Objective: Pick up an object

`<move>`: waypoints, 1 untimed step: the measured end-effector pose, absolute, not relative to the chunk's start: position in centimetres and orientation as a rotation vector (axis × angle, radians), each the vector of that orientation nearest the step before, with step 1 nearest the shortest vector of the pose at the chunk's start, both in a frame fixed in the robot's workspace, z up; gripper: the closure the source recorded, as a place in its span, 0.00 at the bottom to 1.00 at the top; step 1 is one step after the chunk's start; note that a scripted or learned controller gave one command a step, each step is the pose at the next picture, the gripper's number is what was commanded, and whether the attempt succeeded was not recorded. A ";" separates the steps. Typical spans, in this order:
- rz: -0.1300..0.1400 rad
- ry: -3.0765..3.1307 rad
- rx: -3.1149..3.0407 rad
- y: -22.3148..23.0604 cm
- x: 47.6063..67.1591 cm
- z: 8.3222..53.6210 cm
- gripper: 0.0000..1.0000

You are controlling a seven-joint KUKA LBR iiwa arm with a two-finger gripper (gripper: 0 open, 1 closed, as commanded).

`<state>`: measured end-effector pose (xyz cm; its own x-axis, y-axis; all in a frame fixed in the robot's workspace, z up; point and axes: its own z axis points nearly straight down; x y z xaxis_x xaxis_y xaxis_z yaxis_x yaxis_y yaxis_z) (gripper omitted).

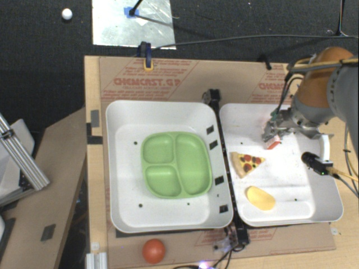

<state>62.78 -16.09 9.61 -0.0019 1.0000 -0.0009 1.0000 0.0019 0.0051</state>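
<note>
The right bin holds a toy pizza slice near its left side and a yellow oval piece toward its front. A small red thing lies just under my gripper, which hangs low over the bin's back half, reaching in from the right. I see nothing lifted between the fingers. A green divided plate rests in the middle of the left bin.
A red-orange ball sits on the cardboard in front of the left bin. A black divider with clips runs between the two bins. An aluminium rail leans at the far left.
</note>
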 end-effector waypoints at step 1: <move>0.005 2.218 2.217 -16.8 62.2 15.2 1.00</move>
<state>62.17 -16.77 15.25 -0.0004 1.0000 -0.0016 1.0000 0.0004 0.0064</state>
